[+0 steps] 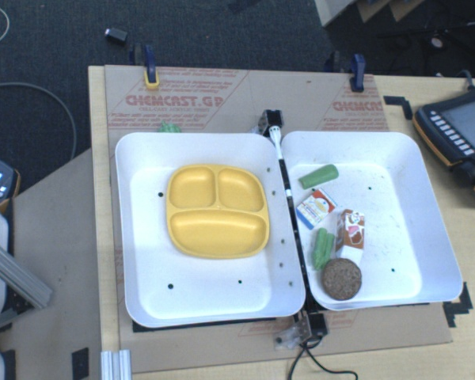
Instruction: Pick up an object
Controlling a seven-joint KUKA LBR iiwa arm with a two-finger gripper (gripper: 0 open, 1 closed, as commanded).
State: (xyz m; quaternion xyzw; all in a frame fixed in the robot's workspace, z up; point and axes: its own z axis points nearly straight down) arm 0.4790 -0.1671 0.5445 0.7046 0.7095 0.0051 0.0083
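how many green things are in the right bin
2. One green piece lies near the right bin's upper left; the other lies lower, just above the brown disc.

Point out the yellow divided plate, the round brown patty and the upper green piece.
yellow divided plate (218,211), camera view, its centre.
round brown patty (342,279), camera view, its top face.
upper green piece (318,176), camera view, its middle.

blue clamps (150,57), perhaps a pendant (457,135), on bench (222,93).
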